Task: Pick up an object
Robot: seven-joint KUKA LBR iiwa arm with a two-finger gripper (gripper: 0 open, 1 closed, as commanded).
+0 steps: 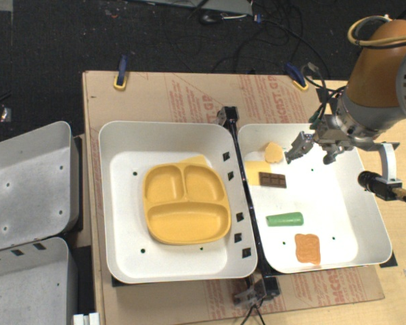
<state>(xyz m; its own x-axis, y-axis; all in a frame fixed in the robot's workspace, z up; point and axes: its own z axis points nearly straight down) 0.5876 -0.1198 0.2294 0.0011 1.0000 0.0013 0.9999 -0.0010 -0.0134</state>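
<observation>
Camera view has the gripper [313, 147] hanging spread and empty over the right bin [365, 246], so the reach step is in hand. Within that bin, a yellow piece [274, 152] lies just left of the gripper, with a brown bar [272, 179], green block [285, 219] and orange piece [308, 248] nearer the front wall. I judge the next move calls for choosing one, centring over it and lowering.

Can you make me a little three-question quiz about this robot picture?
1. True or false: the yellow divided plate lies in the right bin.
2. What colour is the stick-shaped block in the right bin?
A) green B) blue C) red
3. Fill in: the gripper hovers above the ____ bin.

Key: 1. False, it lies in the left bin. 2. A. 3. right.
</observation>
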